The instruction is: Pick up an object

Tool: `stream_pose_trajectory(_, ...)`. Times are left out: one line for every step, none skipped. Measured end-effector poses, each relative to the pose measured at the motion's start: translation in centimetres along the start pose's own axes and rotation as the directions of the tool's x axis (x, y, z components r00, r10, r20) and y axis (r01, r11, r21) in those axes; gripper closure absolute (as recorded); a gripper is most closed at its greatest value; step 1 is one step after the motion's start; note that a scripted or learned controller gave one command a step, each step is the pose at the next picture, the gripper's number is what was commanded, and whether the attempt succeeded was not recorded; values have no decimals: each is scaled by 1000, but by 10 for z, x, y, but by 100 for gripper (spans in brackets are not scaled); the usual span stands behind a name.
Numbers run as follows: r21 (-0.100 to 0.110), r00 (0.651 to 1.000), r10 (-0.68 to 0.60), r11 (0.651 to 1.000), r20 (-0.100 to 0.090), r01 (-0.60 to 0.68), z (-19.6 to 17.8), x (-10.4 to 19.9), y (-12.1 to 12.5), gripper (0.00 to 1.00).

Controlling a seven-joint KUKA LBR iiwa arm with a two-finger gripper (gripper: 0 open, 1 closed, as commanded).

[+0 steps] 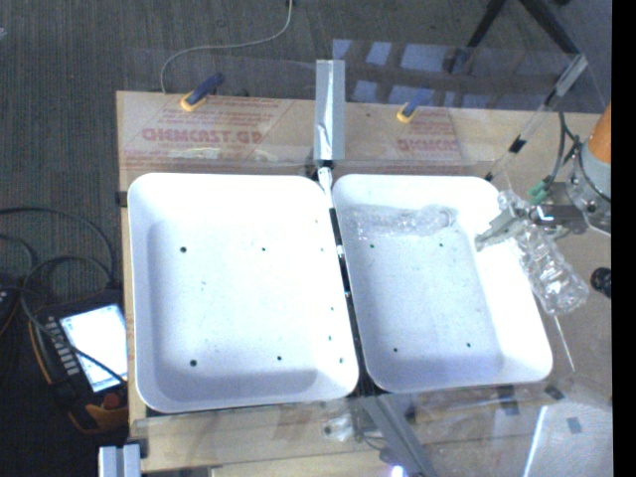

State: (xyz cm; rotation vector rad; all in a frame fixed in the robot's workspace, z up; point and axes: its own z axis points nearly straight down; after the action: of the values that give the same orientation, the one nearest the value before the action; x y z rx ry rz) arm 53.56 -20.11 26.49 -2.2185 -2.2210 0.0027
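While over the right bin (517,366), the gripper (512,222) holds a clear bottle (547,266).

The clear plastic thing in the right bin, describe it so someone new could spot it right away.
Start at the right bin, nearer the arm. Look along its far wall, just below the rim: the crumpled clear plastic lies there, stretched sideways. It is see-through and glinting against the flat white floor, which otherwise shows a few small dark dots.

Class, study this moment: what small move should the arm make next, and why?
Probably move the tool left and lower it toward the clear crumpled plastic at the right bin's far edge, since the tool sits over the bin's right rim, apart from the plastic.
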Motion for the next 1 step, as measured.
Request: stream_pose_trajectory(0,995,-103,995,0,103,86,-18,7,0)
